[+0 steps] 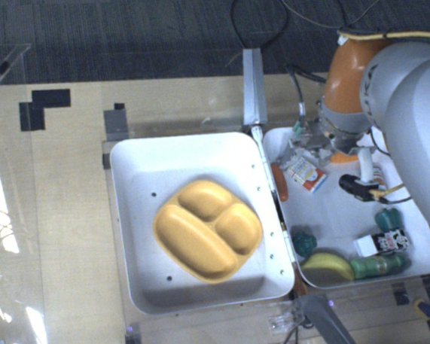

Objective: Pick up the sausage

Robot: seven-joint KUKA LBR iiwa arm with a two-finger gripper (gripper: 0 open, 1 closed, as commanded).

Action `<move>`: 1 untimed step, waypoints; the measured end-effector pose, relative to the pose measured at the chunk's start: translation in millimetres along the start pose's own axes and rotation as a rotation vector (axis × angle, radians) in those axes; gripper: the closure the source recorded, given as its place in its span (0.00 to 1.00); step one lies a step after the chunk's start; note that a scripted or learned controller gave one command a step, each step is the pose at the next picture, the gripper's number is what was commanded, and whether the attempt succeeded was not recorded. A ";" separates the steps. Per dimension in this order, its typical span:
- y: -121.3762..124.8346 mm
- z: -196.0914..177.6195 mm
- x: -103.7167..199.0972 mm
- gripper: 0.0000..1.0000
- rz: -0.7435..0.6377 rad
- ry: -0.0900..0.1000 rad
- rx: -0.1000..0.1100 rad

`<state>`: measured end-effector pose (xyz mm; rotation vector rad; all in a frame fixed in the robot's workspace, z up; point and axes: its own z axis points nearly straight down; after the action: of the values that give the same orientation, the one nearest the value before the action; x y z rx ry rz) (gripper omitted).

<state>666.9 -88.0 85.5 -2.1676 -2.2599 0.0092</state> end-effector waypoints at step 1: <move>-6.0 -1.4 -3.2 0.00 -0.035 -0.004 -0.014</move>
<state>661.0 -91.5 87.0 -2.1365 -2.3066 -0.0028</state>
